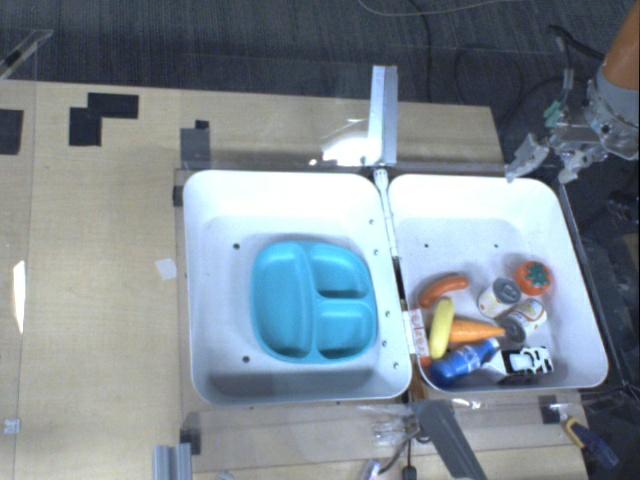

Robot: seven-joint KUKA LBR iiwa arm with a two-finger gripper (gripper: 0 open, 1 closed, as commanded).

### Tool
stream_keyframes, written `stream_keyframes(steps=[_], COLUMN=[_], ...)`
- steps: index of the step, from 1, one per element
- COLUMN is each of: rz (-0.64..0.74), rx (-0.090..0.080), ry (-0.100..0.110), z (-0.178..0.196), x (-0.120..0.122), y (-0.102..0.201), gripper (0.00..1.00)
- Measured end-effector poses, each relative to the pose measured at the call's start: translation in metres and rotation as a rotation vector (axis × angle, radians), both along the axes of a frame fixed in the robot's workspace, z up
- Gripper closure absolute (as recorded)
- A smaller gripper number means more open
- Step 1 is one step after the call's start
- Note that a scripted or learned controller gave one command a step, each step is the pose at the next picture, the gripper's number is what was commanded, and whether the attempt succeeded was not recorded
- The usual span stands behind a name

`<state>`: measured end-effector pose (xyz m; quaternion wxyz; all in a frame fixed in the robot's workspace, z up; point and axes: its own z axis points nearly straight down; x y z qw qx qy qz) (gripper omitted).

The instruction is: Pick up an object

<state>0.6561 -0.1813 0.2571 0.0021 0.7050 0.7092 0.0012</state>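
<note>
My gripper hangs above the back right corner of the right bin, its two fingers spread apart with nothing between them. Small objects lie bunched in the front part of that bin: a sausage, a banana, a carrot, a blue bottle, an orange tomato-like ball, a small grey-capped jar and a black and white toy. All of them lie well in front of the gripper.
The left bin holds a light blue divided tray. A metal post rises behind the wall between the bins. Cables run over the dark floor at the back.
</note>
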Motion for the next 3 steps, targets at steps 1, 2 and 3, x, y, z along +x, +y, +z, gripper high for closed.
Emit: stream_keyframes(steps=[1,2,3], rz=[-0.074,-0.024,0.057], rx=[0.000,0.001,-0.001], ry=[-0.002,0.001,0.000], z=[0.027,-0.104,-0.109], x=[-0.022,0.002,-0.042], y=[-0.014,0.006,-0.018], gripper=[0.00,0.00,0.00])
